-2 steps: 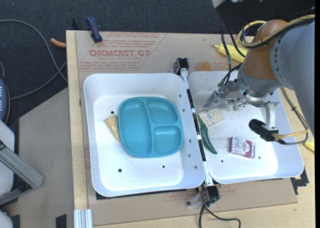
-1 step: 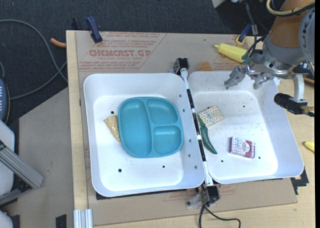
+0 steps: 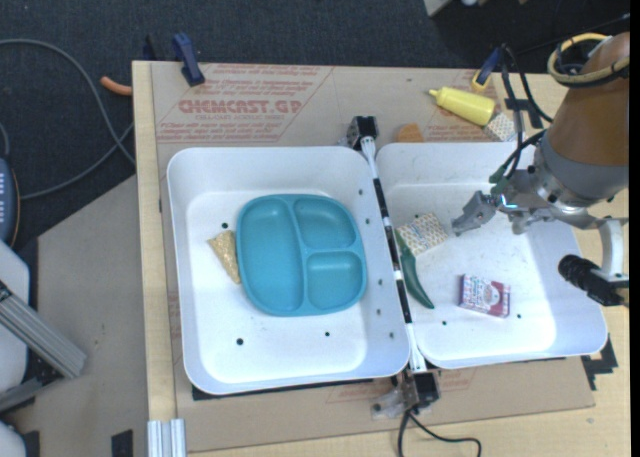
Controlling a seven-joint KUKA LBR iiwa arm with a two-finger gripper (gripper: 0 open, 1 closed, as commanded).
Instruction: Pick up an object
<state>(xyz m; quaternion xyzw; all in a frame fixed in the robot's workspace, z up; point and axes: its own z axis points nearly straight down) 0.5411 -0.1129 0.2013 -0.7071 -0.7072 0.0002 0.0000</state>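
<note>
Flanking the pincer [image 3: 497,211]: checkered packet [image 3: 422,233], red packet [image 3: 484,296].

**Red print on the board, little else legible**

We read one clear piece of lettering: large red outlined characters on the brown board covering the tabletop [image 3: 300,105], above the left bin, spelling roughly "CHEMCAST GP". We see smaller red lines of print above and below it, too fine for us to make out. We also notice a small red and white packet [image 3: 484,296] in the right bin, and its printing is too small to read.
</note>
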